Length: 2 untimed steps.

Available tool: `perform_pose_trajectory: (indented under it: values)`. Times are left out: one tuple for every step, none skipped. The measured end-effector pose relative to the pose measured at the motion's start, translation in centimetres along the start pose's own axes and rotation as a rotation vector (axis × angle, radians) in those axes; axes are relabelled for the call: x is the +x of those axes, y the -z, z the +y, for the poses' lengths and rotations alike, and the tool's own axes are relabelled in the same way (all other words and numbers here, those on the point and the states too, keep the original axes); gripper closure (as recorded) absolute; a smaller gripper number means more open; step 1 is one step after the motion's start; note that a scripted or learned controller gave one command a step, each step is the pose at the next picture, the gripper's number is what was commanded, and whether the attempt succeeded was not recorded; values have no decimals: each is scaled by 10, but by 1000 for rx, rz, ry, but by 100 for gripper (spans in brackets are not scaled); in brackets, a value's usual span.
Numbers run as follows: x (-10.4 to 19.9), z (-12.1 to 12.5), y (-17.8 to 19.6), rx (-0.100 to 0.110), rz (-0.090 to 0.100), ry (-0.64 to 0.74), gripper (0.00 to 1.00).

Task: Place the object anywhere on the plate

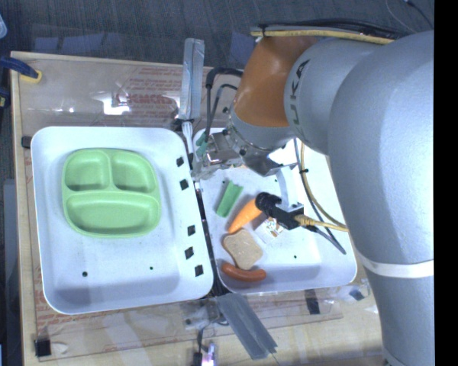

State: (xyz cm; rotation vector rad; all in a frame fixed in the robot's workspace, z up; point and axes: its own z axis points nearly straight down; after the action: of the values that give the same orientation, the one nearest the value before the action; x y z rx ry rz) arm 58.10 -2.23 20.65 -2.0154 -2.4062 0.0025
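Green and split into three compartments, the plate (111,204) lies bare in the left bin (99,284), so the task is not yet done. The things to choose from all lie in the right bin (320,261): a green stick (229,198), a carrot (243,215) just beside it, a slice of bread (243,248) below that, and a sausage (243,273) touching the bread's lower edge. The gripper (210,152) hangs over that bin's upper left corner, close to the wall between the bins and near the stick's top end. Whether it is spread or pressed together cannot be told, and nothing can be seen held in it. The green stick, being nearest, looks the likeliest target. Stick and carrot lie so close that a descent slightly off could nudge both or catch the wrong one. The gripper could also strike the bin wall, and a thin, smooth piece might slip free over the divider and land short of the plate. On the arm (366,128) the letters "UKA" can be made out. Red printing on the clear sheet (149,78) behind the bins is too small to read.
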Motion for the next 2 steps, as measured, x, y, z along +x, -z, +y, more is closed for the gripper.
perform_pose_trajectory:
  values:
    - [96,-14,80,-4,-2,467,100]
    - [183,72,-71,1,-2,715,100]
